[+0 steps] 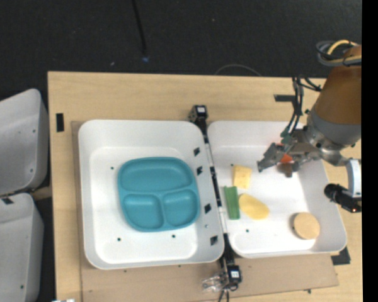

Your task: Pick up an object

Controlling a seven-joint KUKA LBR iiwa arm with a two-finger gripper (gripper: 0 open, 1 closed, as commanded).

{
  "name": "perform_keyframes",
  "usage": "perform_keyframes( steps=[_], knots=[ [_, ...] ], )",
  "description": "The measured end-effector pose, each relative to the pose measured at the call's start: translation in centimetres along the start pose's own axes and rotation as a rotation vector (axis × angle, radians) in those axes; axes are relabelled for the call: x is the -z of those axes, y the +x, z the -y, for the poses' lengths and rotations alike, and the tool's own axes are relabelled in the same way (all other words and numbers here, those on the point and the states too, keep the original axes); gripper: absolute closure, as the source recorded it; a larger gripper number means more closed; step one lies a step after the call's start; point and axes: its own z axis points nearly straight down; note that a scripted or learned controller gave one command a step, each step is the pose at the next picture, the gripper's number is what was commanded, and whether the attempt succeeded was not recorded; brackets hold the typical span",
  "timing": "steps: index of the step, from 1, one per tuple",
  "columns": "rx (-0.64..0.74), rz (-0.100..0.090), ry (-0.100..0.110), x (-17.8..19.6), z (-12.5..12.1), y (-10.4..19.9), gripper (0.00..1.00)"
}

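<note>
**Bench, two bins, arm over right bin**

Bench (63,93): pale wood, dark floor beyond.

Left bin (94,231): white, shallow. Holds a teal tray (159,192) with three compartments, lying flat near the middle.

Right bin (315,247): white, shallow, touching the left bin along a shared black-clipped edge. Contents:
- Green block (231,202), long and narrow, lying along the left wall.
- Yellow lump (254,207), rounded, just beside the green block on its right.
- Pale yellow piece (242,177), above the lump and close to it.
- Tan disc (305,226), flat, near the lower right corner, well apart from the rest.

Arm (340,102): grey with orange band, reaching in from the right over the upper right part of the right bin.

Gripper (285,162): dark, low over the bin's upper middle, right of the pale yellow piece and apart from it. A small red-orange patch seen at the fingers; cannot tell whether this is a grasped item or part of the claw. Claw state: cannot tell whether released or clenched.

Black cable (138,21): running across the floor beyond the bench.
</note>
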Motion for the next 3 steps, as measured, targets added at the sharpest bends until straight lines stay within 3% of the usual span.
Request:
perform_keyframes(
  steps=[2, 3],
  knots=[
    [-0.002, 0.000, 0.001, -11.0, 1.5, -0.3, 0.00],
    [-0.010, -0.001, -0.008, -9.5, 1.3, -0.4, 1.00]
  ],
)
